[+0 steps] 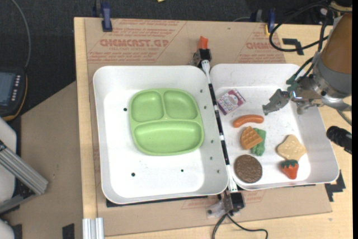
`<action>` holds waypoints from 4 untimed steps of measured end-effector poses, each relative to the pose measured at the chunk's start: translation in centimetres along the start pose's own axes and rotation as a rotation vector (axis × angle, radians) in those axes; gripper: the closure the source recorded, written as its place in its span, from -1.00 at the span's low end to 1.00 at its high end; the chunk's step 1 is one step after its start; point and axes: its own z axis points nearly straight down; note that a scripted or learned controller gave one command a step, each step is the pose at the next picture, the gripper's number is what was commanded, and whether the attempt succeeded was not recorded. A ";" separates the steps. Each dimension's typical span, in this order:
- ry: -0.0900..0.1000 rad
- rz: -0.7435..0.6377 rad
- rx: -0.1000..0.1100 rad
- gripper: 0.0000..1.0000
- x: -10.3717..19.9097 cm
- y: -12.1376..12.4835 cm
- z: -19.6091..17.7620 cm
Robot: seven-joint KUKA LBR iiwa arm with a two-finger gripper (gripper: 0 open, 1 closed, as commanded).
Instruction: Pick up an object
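Gripper [275, 102] hangs over the right bin [319, 173] with fingers spread and nothing between them; the sausage [248, 119], the nearest pick, lies just left of and nearer than the fingertips, its long axis running left-right. Red print on the bench board [84, 92] reads "CHEMCAST GP"

Two white bins: the left bin [112, 137] holds one green divided plate [165, 121]; the right bin [319, 143] holds six items: one small packet [230, 101], one sausage [248, 119], one corn-and-greens piece [253, 139], one toast slice [290, 147], one strawberry [290, 168], one brown patty [248, 168]
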 end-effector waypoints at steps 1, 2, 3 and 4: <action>0.004 0.000 0.012 -1.00 2.0 -3.4 9.9; 0.001 0.001 0.005 -1.00 0.9 -1.5 15.5; -0.001 0.002 -0.002 1.00 0.9 -1.4 14.1; 0.001 -0.009 -0.014 1.00 8.0 4.2 4.5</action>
